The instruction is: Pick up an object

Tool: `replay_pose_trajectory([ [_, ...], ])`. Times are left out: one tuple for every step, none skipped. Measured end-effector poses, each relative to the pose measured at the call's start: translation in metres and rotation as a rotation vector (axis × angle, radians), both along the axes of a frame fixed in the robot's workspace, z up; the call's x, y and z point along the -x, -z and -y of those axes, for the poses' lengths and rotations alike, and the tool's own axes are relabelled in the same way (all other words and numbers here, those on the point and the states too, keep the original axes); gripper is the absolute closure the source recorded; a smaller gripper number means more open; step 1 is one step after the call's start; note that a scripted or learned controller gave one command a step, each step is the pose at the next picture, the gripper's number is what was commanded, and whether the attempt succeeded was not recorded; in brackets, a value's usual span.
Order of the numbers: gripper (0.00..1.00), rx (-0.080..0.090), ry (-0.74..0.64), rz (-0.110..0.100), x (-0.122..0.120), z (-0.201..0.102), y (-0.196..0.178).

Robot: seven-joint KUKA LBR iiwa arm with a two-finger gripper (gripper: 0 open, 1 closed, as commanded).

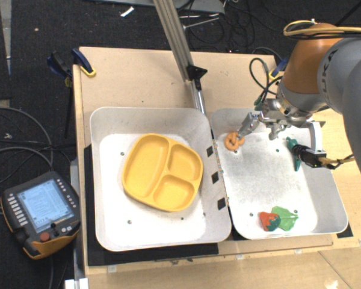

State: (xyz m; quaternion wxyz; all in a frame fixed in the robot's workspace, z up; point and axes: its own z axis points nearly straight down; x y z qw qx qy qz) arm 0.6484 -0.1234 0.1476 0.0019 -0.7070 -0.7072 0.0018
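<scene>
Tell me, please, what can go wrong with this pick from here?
1. The pretzel lies close to the right bin's left wall, so a finger may strike the wall.
2. The pretzel is small and flat; the gripper beside it may only push it away and not lift it.

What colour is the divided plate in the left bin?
Yellow: the divided plate shows plainly in the camera view, lying in the left bin.

A light brown bench [138, 80] holds two white bins side by side, the left bin [108, 161] and the right bin [325, 203], touching in the middle
</scene>
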Motion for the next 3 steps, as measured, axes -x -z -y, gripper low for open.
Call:
replay_pose_trajectory([
  [0.00,0.002,0.001,0.007,-0.001,0.000,0.051],
  [1.00,0.002,0.000,0.012,-0.002,0.000,0.038],
  [1.00,0.001,-0.002,0.013,-0.008,0.001,-0.026],
])
